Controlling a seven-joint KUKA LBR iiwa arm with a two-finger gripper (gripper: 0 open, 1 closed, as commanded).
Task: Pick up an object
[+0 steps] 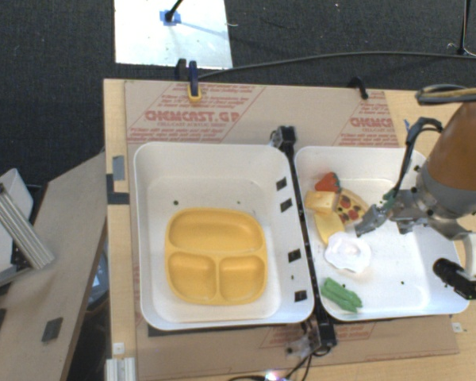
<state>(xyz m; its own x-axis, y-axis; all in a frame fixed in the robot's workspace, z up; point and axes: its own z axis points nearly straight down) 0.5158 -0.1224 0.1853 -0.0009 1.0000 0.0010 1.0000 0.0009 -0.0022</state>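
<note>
Scene: A grey arm with an orange band reaches in from the right over the right bin (pixel 428 288), its gripper (pixel 367 223) low among a cluster of toy food along the bin's left side.

Fingers: Too dark and small to read; whether they are wide or narrow cannot be told, and nothing is seen held between them.

Nearest thing: A white fried egg (pixel 347 253), lying flat on the bin floor just near and left of the gripper tip.

Handling: Likely light, thin plastic and slippery; a flat disc gives little to pinch, so the raised rim looks the better hold.

Looks: Glossy white, rounded, wavy-edged.

Neighbours: A pizza slice (pixel 347 205) and yellow cheese wedge (pixel 320 201) just beyond, a red piece (pixel 327 182) at the far end, a green pea pod (pixel 341 294) at the near edge.

Left bin: Holds a yellow divided plate (pixel 216 254), well apart from the arm.
</note>
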